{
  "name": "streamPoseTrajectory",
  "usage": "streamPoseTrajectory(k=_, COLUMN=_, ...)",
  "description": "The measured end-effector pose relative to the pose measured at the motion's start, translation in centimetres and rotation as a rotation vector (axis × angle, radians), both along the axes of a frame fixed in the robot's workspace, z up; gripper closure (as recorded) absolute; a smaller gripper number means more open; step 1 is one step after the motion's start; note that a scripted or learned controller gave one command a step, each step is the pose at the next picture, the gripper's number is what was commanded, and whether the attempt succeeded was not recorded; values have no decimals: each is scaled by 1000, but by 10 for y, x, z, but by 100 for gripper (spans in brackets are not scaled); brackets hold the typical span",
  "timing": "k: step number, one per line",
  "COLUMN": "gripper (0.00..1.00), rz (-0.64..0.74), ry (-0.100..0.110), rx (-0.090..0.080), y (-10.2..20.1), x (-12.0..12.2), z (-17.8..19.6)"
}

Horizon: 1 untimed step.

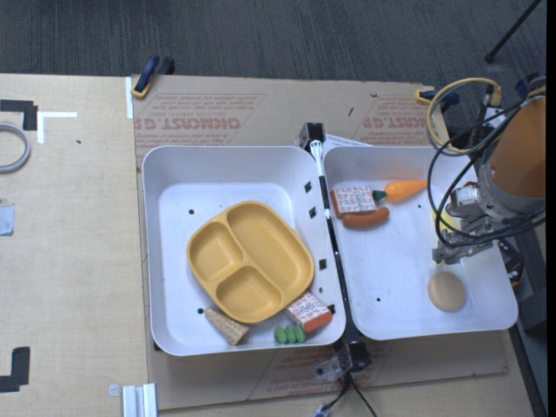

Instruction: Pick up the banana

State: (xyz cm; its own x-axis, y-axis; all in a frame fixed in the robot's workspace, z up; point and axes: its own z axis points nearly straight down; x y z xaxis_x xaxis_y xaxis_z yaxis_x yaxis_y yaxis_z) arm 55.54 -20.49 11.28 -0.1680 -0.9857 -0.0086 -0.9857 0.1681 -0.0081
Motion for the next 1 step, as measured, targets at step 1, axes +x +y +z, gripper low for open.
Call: streamPoseTrajectory(k=1, gripper=100, rz=225, ry=3, rx=-6, y=-16, x=65, z=67)
